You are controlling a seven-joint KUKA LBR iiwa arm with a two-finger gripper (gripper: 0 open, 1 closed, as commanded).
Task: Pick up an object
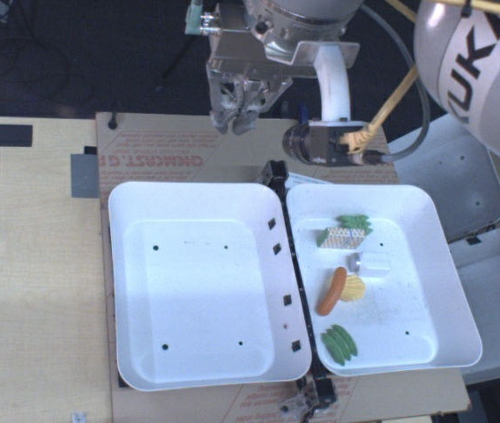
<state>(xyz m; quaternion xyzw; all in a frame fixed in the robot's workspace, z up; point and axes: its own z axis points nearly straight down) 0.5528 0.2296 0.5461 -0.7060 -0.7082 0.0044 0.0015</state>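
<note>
the orange sausage (332, 291) lies in the right bin (448, 263), touching a yellow piece (353, 289) — green pods (339, 344) just below it, a leafy green item (354, 224) above. the gripper (236, 117) hangs well apart, beyond the left bin (126, 263); whether its jaws are clenched, i cannot tell. nothing looks picked — the whole grasp remains.

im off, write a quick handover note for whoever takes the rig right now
Gripper: raised above the cardboard behind the two bins, nothing visible between its fingers; open or shut cannot be told.
Things: all in the right white bin: orange sausage-shaped toy, yellow round piece beside it, green pod-shaped toy near the front, green leafy piece and a patterned block at the back, small white piece.
Done: nothing picked.
Left: descend into the right bin, grasp one object, lift.
</note>
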